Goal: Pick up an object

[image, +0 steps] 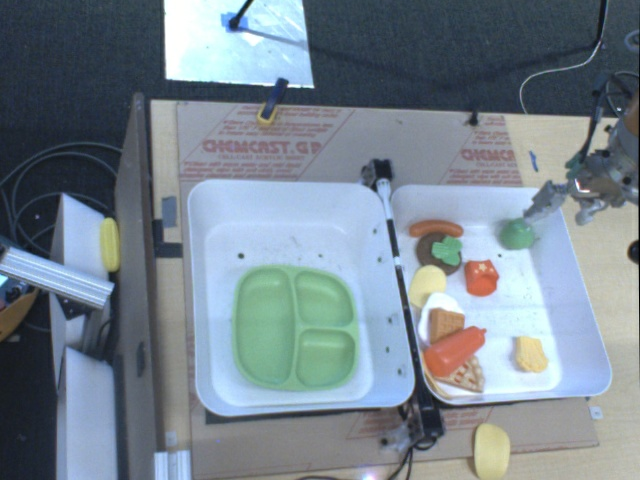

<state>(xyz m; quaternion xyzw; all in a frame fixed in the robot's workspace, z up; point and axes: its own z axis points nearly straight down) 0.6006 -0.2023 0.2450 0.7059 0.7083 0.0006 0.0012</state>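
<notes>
While the end effector (548, 201) hangs over the right bin's far corner, a green ball (517, 234) lies just beside and below its tip.

Entering from the right edge, the arm slants its grey fingers down-left toward the right bin (580, 298), and whether they stand apart or together I cannot tell; nothing shows between them. Of the bin's toys the green ball is nearest, round, with no long axis to line up on, so I judge a short drop toward the near-left would meet it. A red piece (481, 276), a sausage (437, 229) and a yellow piece (531, 353) lie farther off. Across the divider, the left bin (215, 228) holds a green tray (295, 326), well apart.
</notes>
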